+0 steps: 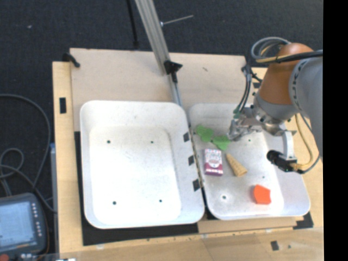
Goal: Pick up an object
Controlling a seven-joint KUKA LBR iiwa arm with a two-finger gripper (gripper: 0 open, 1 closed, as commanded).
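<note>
- Your arm [304,86] reaches in from the right, its orange band above the wrist.
- Your gripper [235,132] points down and to the left, low.

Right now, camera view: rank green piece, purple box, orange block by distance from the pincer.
1. Green piece: just left of the pincer, at the right bin's upper left.
2. Purple box: below and left, near the bin's left wall.
3. Orange block: lowest in the bin, toward its lower right.
</note>
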